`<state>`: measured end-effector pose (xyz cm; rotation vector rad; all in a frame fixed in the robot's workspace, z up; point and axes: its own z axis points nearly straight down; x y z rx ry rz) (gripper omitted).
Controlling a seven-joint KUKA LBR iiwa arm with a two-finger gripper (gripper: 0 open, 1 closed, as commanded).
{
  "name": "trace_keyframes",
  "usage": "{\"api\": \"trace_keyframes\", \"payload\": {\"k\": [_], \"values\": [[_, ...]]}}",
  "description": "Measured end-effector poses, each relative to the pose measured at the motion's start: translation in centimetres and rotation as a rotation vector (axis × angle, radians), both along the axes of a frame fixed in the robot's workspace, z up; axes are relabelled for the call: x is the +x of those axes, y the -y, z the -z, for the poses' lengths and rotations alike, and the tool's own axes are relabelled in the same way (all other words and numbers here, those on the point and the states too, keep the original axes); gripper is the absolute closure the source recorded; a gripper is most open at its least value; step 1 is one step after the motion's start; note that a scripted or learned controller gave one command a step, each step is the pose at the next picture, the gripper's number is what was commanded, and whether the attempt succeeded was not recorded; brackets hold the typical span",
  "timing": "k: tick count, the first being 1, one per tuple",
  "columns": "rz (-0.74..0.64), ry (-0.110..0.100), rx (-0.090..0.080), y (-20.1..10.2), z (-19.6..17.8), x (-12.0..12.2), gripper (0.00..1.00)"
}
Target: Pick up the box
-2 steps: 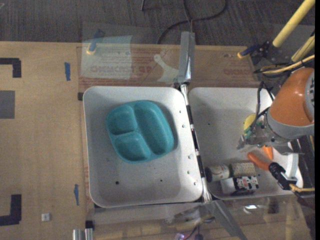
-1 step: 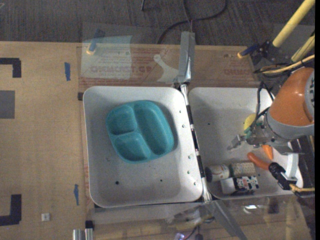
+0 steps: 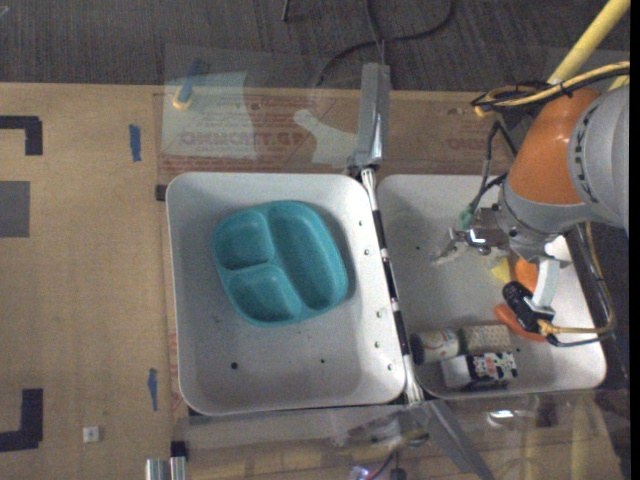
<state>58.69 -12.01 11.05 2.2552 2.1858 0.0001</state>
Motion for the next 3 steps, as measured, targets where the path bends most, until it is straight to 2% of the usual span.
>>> {"api": "trace_keyframes", "payload": {"k": [1, 2, 3], "values": [[0.358, 0.005, 0.001, 2.3, 2.3, 0.4, 0.00], [0.373, 0.003, -0.001, 1.0, 2.4, 5.3, 0.00], [0.378, -0.002, 0.000, -0.6, -3.4, 2.8, 0.00]]}}
